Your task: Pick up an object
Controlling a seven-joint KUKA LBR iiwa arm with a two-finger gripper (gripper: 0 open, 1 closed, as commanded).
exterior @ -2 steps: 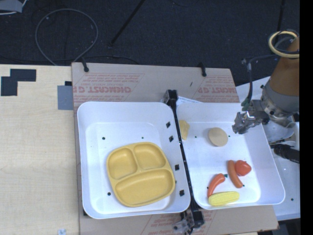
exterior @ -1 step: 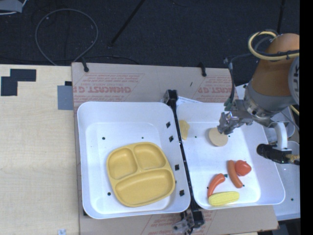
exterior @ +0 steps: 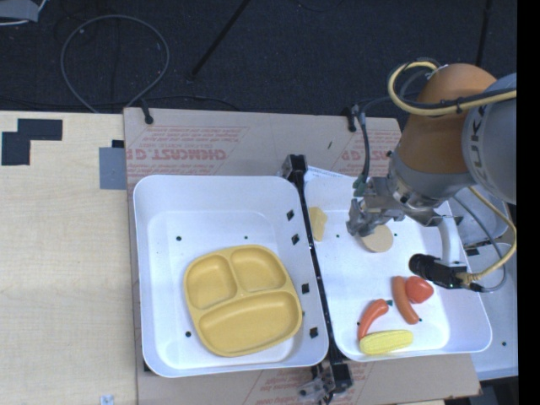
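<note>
My gripper (exterior: 364, 224) hangs low over the upper middle of the right bin (exterior: 472, 327). A pale tan round piece (exterior: 379, 240) lies just below and right of it, touching or nearly touching the fingertips. A pale yellow piece (exterior: 317, 221) leans near the bin's left wall. Toward the front of the same bin lie a red tomato (exterior: 419, 289), an orange sausage (exterior: 403, 300), a red-orange chili pepper (exterior: 372, 315) and a yellow corn cob (exterior: 386, 341).
The left bin (exterior: 160, 226) holds a yellow divided tray (exterior: 242, 298). A black divider (exterior: 308, 260) runs between the bins. Black cables and a black connector (exterior: 439, 270) trail off the arm at the right bin's right side.
</note>
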